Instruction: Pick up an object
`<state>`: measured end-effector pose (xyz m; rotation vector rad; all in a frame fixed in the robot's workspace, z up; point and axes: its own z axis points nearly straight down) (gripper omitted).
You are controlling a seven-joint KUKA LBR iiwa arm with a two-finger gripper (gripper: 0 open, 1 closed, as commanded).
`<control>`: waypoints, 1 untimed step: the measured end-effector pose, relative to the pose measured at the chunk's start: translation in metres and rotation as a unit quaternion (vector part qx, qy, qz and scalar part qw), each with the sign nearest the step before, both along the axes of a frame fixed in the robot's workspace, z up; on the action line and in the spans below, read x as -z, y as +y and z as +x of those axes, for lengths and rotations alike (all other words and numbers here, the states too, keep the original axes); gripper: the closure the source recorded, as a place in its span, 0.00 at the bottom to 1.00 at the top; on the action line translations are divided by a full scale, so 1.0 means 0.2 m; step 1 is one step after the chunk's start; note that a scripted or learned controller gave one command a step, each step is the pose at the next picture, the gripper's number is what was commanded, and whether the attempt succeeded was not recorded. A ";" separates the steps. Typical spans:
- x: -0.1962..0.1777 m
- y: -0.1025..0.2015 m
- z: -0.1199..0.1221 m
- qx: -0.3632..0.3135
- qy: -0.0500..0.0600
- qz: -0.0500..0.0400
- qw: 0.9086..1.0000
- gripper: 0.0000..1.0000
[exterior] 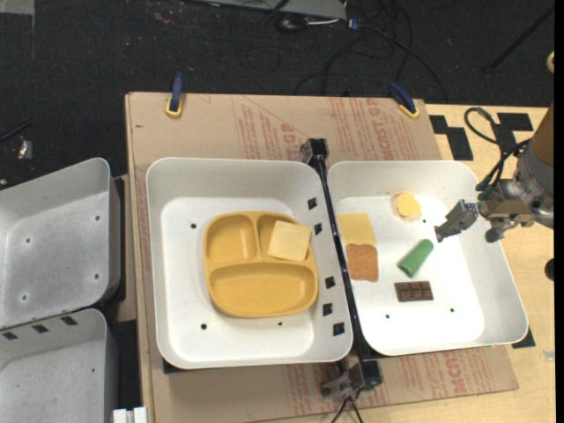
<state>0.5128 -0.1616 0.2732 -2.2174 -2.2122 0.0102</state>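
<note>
**Hand above the right bin's far-right side**

Dark carpeted floor with loose cables surrounded the brown cardboard-topped worktop (229, 126), which carried two shallow white bins side by side. Inside the left bin (176, 192) sat a yellow plastic compartment plate (260, 267), and a pale yellow square slice (289, 241) rested tilted in the plate's far-right compartment.

On the floor of the right bin (467, 298) lay five small things. A flat yellow square slice (357, 229) lay along the left wall, with a brown toast-like slab (362, 262) touching its near edge. A small round yellow piece (407, 205) lay toward the far side. A green oblong block (415, 257) lay tilted near the middle, and a dark brown chocolate-bar piece (413, 292) lay just nearer than it.

From the right, the grey arm reached in, and its hand (456, 219) hung over the bin's right part, just right of the green block and near the round piece. Nothing showed between its fingers, and whether they were spread or closed could not be told.
</note>
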 end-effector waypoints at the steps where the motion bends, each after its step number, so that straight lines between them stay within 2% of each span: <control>1: -0.03 0.00 0.01 -0.002 -0.005 -0.001 1.000 0.00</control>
